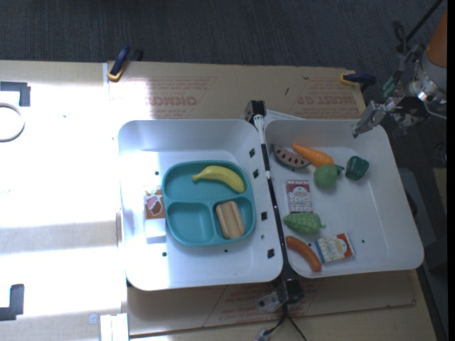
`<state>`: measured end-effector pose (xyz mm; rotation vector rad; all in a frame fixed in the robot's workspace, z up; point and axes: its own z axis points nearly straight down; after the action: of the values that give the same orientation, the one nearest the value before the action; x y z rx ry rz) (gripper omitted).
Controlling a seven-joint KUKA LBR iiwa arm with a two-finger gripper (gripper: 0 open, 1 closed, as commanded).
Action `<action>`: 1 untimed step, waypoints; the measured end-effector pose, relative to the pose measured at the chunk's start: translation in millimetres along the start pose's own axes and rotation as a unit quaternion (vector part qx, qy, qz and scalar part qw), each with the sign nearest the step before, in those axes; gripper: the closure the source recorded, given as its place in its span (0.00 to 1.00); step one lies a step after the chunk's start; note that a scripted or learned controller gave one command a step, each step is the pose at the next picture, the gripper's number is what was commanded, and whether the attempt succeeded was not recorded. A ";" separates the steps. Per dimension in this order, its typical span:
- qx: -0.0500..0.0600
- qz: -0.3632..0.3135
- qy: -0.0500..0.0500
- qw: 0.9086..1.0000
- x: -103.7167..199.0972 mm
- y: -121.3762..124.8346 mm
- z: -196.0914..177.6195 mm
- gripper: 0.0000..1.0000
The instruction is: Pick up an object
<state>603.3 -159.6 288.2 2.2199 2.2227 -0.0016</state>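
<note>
My gripper (368, 119) hangs over the far right corner of the right bin (398, 212), above the bin floor and apart from every object. Nearest to it are a dark green pepper (357, 167) and an orange carrot (313, 153). A watermelon slice (291, 158) lies beside the carrot, with a round green fruit (325, 177) just below them. Further forward lie a red and white packet (299, 195), a bumpy green vegetable (303, 223), a sausage (303, 253) and a small carton (334, 249).
The left bin (135, 162) holds a teal divided plate (186, 226) with a banana (220, 178) and a bread roll (229, 219), and a small packet (153, 205) beside it. A rim with clips (264, 183) divides the bins. Cardboard lies under both.
</note>
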 end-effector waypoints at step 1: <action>0.000 0.000 0.000 1.000 27.1 37.2 146.6 0.00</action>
<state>640.4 -132.6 141.6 2.2192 2.2238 -0.0011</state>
